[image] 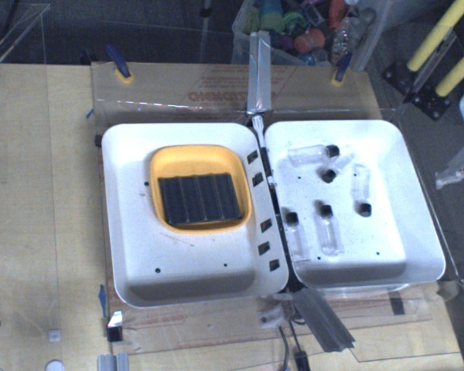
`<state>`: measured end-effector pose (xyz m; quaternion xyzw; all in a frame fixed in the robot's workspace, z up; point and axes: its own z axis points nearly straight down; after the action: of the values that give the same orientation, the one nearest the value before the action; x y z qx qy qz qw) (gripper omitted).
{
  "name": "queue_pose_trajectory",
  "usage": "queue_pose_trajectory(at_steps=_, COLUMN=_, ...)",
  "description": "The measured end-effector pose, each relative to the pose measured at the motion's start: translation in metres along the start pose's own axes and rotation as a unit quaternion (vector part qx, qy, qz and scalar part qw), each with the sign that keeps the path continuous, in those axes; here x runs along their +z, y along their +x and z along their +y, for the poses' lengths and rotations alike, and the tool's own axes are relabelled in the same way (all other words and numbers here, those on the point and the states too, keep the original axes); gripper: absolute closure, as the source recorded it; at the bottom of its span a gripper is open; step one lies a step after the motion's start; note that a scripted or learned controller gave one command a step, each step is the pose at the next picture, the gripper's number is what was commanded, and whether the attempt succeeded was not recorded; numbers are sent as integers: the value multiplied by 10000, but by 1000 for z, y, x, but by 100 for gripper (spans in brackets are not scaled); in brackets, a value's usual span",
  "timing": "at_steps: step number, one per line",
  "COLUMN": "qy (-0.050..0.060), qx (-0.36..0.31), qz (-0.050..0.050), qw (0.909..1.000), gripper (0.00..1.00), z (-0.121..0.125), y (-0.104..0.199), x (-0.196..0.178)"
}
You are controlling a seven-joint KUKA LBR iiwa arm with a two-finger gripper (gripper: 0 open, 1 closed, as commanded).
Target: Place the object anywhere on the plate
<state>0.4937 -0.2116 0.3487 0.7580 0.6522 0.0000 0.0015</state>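
Fingers: whether they are open or carrying anything cannot be told; the plate waits on the left, the vials on the right.

On the worktop [39, 207], the left bin [124, 207] holds the yellow plate [164, 165], which bears a dark ribbed slab [199, 198]. The right bin [394, 207] holds the likely objects, clear black-capped vials lying apart: one near the divider [294, 234], one beside it [327, 234], one far [308, 156], one rightmost [361, 184]. A sound pick would probably take a vial with room around it, gripped across its width, and release it low over the slab's middle so it cannot roll off.
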Motion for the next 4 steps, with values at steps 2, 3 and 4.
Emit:
queue_pose_trajectory(at_steps=2, qy=41, qx=329, qz=24, qw=9994, gripper=0, z=-13, y=-6, x=79)
queue_pose_trajectory(at_steps=3, qy=8, qx=668, qz=5, qw=9978, gripper=0, z=-13, y=-6, x=70)
queue_pose_trajectory(at_steps=4, qy=7, qx=789, qz=1, qw=9969, gripper=0, z=-13, y=-8, x=53)
